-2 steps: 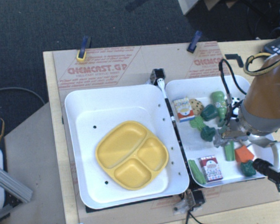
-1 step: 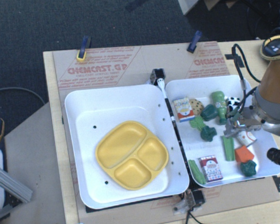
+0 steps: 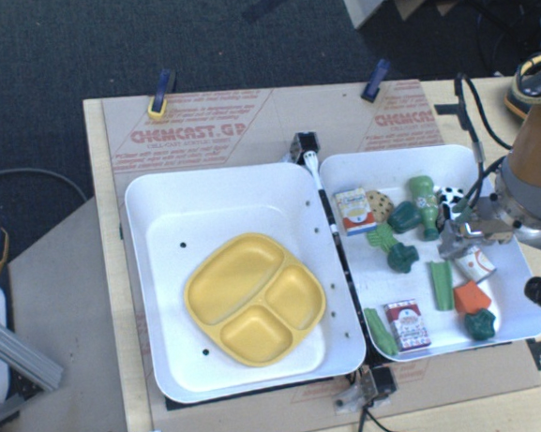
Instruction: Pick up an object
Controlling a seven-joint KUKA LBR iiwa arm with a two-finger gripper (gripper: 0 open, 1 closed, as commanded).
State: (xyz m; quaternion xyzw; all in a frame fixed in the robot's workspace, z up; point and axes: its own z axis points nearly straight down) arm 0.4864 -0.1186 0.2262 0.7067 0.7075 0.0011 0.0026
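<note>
The right bin (image 3: 491, 158) holds several small toys. Among them are a red and white box (image 3: 353, 210), a cookie (image 3: 378, 201), a green bottle (image 3: 423, 199), a black and white ball (image 3: 451, 198), a dark green piece (image 3: 402, 256), a green stick (image 3: 441, 285), an orange block (image 3: 470, 296) and a second red box (image 3: 407, 326). My gripper (image 3: 459, 239) is low in this bin's right half, just above a white ball with red marks (image 3: 479, 264) and right of the green bottle. The wrist hides what lies directly under it.
The left bin (image 3: 148, 212) holds a yellow divided tray (image 3: 254, 298). A dark green clump (image 3: 480, 325) and a light green pod (image 3: 379, 332) lie near the right bin's front wall. Clamps and cables sit on the board behind the bins.
</note>
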